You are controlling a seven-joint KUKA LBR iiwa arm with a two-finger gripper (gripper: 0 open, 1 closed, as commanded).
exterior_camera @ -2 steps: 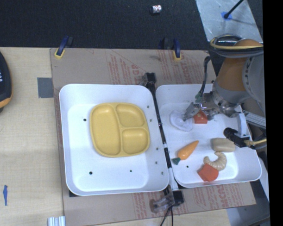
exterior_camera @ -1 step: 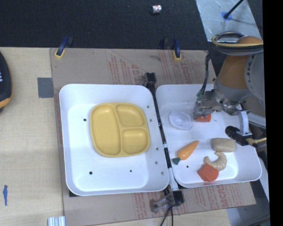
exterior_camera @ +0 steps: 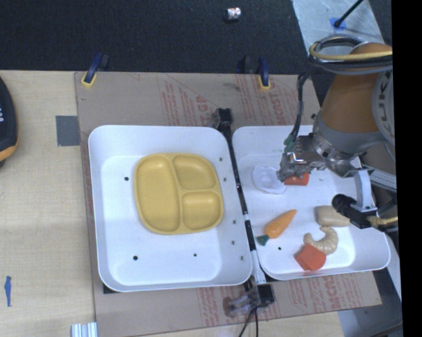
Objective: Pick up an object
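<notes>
Orange-red block [exterior_camera: 298,179] sits low in the right bin [exterior_camera: 380,262] directly at the jaws [exterior_camera: 294,170], whose opening and hold cannot be told, so pickup appears unfinished, with carrot [exterior_camera: 280,224] and shrimp [exterior_camera: 324,240] untouched nearby.

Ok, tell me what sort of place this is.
Most likely a robotics lab bench set up for pick-and-place trials. Two shallow white bins, left bin and right bin, sit clamped on a board, toy food like a carrot lies loose, and a robot arm reaches in over them.
</notes>
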